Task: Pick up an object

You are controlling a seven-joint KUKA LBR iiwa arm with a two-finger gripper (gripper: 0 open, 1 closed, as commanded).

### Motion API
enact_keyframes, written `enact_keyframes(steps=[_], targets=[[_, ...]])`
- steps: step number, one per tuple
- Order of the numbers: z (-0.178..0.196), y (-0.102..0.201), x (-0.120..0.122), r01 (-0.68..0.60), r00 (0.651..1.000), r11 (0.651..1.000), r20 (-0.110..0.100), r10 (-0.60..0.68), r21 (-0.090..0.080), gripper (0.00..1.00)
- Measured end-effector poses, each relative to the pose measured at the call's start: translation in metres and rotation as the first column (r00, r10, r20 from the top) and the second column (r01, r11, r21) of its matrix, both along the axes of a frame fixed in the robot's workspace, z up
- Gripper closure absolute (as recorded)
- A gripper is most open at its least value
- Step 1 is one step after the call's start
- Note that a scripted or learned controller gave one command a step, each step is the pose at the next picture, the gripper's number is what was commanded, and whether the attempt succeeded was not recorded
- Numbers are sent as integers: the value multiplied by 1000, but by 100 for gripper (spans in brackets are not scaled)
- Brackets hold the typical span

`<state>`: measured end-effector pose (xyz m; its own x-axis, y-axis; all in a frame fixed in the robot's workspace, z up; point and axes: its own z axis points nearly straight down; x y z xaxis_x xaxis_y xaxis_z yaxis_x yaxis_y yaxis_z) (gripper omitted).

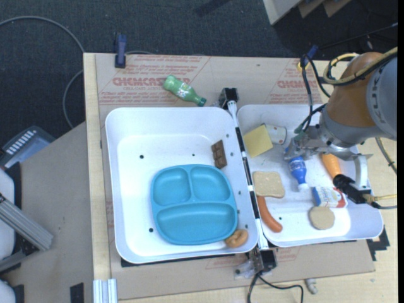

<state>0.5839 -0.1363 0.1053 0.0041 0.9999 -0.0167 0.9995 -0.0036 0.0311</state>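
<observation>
Gripper (303,149): I'm seeing it hanging low in the right bin (366,223), arm coming in from the right; I cannot tell from here how its tip is set.
Blue-capped tube (297,170): it's lying right under the tool, just below it, seemingly touching.
Orange carrot (331,165): sitting just to the tool's right.
Yellow sponge (258,141): lying near, off its left.
Bread slice (269,184): I'm spotting it down-left of the tool.
Sausage (269,214): further down-left, by the bin wall.
Round cookie (322,218): well below, slightly right.
Blue plate (192,204): sitting far left, in the left bin (120,169).
</observation>
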Motion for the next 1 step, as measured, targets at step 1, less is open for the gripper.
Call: enact_keyframes(steps=[1], targets=[[80, 90, 10, -5, 1000, 1000, -30, 5, 18, 100]])
